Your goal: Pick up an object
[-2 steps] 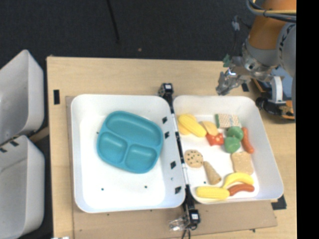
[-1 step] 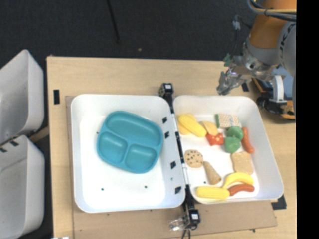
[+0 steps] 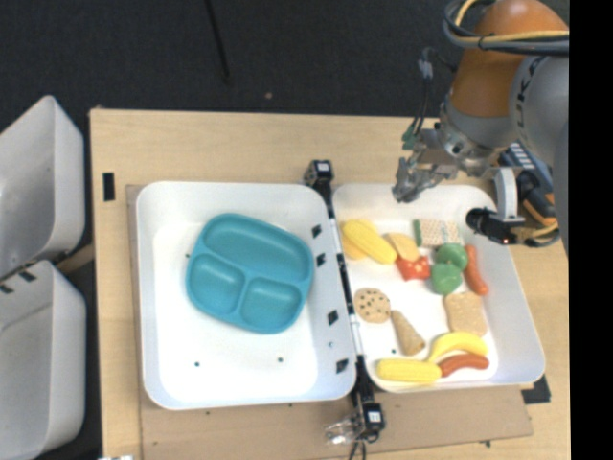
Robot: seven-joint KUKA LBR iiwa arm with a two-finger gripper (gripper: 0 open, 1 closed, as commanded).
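Objects fill the right bin (image 3: 522, 333): two bananas (image 3: 369, 241), one cookie (image 3: 371, 304), one hot dog (image 3: 463, 362). One blue plate (image 3: 250, 272) sits left. My gripper (image 3: 410, 186) hovers above.

No legible text, labels, brand marks or numbers anywhere in the camera view. Small black tags along the bin edges and on the bench (image 3: 115, 161) carry nothing that resolves into characters. Arm housing shows no readable lettering. Toy food items and the blue plate (image 3: 251, 272) are unmarked.
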